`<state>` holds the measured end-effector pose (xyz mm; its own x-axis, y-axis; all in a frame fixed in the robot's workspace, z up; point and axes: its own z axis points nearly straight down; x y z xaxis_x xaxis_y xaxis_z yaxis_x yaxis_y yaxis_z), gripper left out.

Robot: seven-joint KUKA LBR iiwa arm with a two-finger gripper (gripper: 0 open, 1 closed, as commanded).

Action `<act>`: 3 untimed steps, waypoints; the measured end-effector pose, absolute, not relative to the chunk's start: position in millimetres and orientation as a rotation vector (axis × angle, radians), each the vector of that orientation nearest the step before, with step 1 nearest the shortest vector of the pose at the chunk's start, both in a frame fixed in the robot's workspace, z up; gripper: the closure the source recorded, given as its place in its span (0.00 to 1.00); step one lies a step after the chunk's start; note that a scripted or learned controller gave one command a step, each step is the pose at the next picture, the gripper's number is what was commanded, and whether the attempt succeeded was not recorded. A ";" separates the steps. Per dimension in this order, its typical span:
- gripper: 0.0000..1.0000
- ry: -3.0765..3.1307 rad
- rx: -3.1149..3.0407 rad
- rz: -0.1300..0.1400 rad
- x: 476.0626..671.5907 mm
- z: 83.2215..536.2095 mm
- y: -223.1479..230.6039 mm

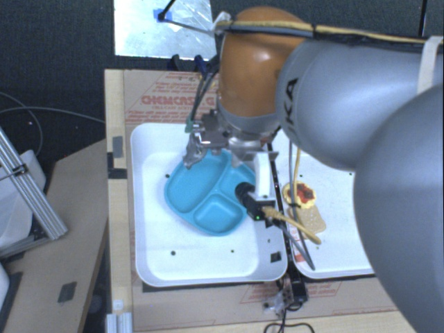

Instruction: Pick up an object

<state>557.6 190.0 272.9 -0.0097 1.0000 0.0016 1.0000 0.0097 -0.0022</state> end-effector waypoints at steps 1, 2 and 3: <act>0.00 -2.234 -2.218 -0.031 517.9 535.5 198.6; 0.00 -2.215 -2.222 0.013 484.6 420.0 149.9; 0.00 -2.229 -2.217 -0.009 486.7 494.4 208.9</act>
